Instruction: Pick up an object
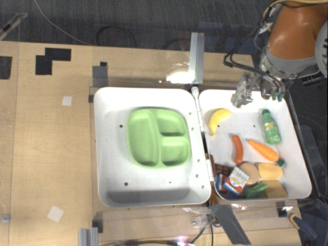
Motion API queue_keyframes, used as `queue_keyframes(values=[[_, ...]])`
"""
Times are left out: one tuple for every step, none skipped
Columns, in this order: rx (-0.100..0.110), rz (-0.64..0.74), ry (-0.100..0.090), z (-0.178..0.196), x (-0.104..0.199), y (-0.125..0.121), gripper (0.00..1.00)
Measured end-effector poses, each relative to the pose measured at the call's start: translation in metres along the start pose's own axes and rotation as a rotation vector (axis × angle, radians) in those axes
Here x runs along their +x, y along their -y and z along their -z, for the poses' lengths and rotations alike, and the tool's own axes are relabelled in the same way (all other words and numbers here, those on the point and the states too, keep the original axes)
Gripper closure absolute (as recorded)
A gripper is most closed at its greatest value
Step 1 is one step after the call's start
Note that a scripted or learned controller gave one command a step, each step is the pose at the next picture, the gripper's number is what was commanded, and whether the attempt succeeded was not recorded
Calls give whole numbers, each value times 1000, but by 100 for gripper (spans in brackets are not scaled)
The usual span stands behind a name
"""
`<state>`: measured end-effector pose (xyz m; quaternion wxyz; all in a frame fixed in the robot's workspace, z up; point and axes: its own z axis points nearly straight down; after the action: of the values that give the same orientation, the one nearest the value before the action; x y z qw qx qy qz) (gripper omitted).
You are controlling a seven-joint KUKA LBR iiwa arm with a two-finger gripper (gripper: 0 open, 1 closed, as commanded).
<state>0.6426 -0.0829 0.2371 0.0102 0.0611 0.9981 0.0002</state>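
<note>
My gripper [245, 95] hangs over the back edge of the right bin [297, 137], with nothing visible between its fingers. Just in front of it and to the left lies a yellow banana [217, 120]. A green bottle [270, 127] lies to the gripper's right front. Further forward are a red sausage [238, 148] and an orange carrot [263, 149]. At the bin's front sits a pile: a small printed carton [234, 181], a tan round piece [250, 171], a yellow block [270, 171] and a green vegetable [255, 189].
The left bin [110, 137] holds a green divided plate [158, 136]. A metal post [197, 58] stands behind the divider between the bins. The grey and orange arm [294, 29] fills the upper right corner.
</note>
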Motion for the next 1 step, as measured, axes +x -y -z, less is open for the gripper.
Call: queue_keyframes(values=[[1,194,-9,-23,-32,67,100]])
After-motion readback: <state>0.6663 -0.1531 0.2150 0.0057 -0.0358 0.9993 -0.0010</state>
